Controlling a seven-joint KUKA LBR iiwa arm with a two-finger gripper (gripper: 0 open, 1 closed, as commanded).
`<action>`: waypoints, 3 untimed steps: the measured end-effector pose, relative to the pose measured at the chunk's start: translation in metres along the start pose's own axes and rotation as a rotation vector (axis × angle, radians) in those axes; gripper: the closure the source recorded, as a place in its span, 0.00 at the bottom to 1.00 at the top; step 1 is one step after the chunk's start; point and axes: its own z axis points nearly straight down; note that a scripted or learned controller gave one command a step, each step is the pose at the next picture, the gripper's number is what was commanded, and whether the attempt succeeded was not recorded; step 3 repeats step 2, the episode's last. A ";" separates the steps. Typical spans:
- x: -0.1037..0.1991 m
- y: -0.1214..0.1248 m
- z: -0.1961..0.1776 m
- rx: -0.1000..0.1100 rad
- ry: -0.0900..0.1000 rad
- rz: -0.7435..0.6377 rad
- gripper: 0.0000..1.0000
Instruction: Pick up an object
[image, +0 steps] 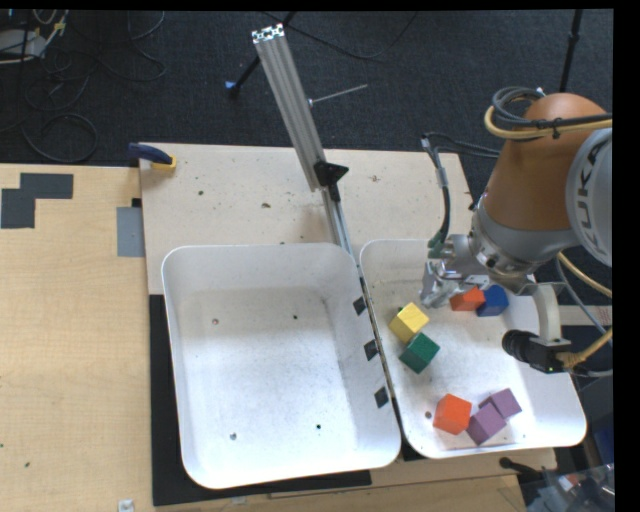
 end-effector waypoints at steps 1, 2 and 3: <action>0.055 0.024 0.013 0.000 0.000 -0.001 1.00; 0.108 0.055 0.016 -0.001 0.000 0.000 1.00; 0.108 0.055 0.016 -0.001 0.000 0.000 1.00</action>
